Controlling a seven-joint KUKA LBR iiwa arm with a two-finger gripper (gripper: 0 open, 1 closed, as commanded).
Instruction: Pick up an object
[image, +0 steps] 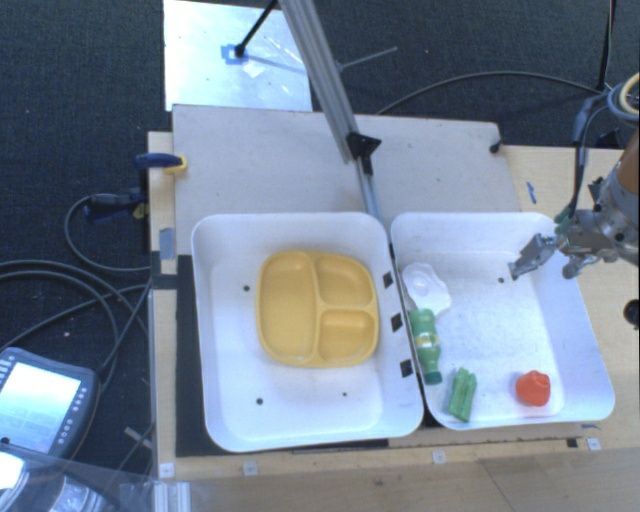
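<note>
The arm enters from the right edge, its orange band just showing at the wrist. The claw (548, 256) hangs at the upper right, its 2 dark fingers (527, 260) angled down and leftward, slightly spread with nothing between them.

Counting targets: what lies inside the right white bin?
Right white bin holds a white crumpled item, green bottle, green block, orange-red object. Beneath them is hidden.
</note>
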